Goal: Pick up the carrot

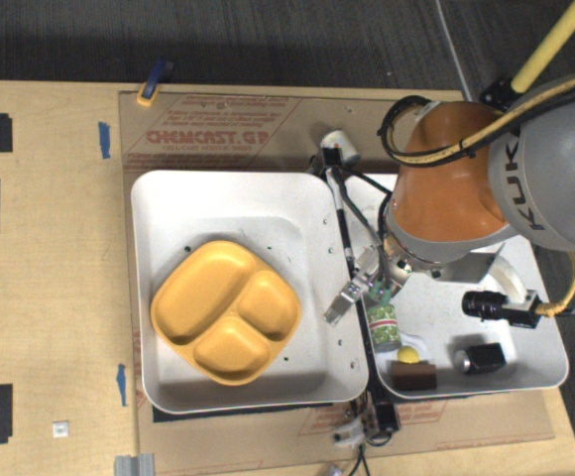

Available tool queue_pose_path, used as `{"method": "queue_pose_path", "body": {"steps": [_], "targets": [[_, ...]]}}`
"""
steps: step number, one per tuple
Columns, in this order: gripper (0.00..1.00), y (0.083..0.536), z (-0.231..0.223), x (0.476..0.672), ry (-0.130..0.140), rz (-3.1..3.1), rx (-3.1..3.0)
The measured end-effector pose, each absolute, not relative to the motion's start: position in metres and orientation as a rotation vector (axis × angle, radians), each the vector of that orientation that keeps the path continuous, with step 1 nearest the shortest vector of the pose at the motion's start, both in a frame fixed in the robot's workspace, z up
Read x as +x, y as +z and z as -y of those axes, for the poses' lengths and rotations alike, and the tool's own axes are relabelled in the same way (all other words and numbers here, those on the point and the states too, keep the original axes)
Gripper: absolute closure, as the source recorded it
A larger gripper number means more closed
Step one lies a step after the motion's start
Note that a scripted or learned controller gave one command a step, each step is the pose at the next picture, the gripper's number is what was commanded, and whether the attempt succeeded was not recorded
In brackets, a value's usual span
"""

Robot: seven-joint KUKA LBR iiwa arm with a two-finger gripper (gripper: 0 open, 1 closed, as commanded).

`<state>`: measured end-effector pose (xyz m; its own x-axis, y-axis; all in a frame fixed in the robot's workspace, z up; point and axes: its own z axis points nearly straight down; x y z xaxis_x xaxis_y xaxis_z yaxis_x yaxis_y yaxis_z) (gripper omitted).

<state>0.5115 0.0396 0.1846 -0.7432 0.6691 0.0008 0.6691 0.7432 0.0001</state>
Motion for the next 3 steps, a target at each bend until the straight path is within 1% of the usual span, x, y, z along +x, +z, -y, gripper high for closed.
{"method": "queue_pose_path", "body": {"steps": [1,3], "targets": [[0.00,0.1269,-0.0788,0.4907,-0.009,2.821,-1.412],[0.00,0.1244,-0.0817,0.4918,0.017,2.918,-1.217]]}}
